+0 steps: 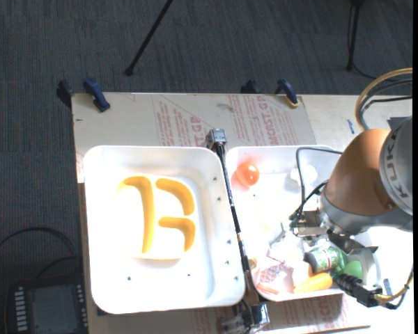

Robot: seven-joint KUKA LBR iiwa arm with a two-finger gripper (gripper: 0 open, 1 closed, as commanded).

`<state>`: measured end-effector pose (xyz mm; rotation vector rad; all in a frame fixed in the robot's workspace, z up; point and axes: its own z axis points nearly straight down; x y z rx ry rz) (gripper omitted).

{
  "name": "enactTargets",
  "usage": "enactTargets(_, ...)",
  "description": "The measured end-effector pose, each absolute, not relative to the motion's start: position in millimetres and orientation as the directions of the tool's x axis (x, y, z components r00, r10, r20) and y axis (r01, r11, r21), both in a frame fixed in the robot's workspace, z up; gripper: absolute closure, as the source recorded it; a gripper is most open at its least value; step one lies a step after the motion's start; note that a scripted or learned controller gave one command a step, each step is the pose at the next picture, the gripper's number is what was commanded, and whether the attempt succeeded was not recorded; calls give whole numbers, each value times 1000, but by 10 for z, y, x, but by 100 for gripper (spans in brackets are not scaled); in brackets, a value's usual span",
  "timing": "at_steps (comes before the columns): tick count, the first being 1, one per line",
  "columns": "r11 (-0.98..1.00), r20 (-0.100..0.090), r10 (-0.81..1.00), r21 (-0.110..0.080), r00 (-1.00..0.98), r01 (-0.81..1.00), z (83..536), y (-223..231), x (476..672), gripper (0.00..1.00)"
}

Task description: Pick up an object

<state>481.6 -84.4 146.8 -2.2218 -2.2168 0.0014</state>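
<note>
The arm [366, 179] reaches in from the right and hangs over the near part of the right bin [272, 199]. The gripper [303, 227] is low over a heap of small things there. I cannot tell if it is open or closed, because the arm hides much of it and the parts look dark and small. I see nothing held in it.

The closest thing to pick is the green can [327, 258]. It lies on its side, just near of the gripper and partly under the arm. Next to it, by the near wall, lies an orange stick [313, 282]. To the left of that is a red and white packet [272, 273]. An orange ball [247, 174] sits alone at the far left of this bin. The left bin [111, 270] holds some yellow curved pieces [160, 211].

To do this step well, I think the gripper should pick one thing and come down right over its middle. The can is round, so it may roll away; a squeeze across its narrow sides looks best. The things are packed close, so the gripper could bump the stick or the packet. The bin wall is close too. It should go down slowly, close gently, and lift straight up.
</note>
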Motion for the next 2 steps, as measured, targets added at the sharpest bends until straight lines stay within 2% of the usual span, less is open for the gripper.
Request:
enactTargets(1, 1, 1, 1000, -4, -1, 1000, 864, -905, 5974, 0)
enactTargets(2, 0, 1, 1000, -4, 0, 1000, 872, -806, 5764, 0)
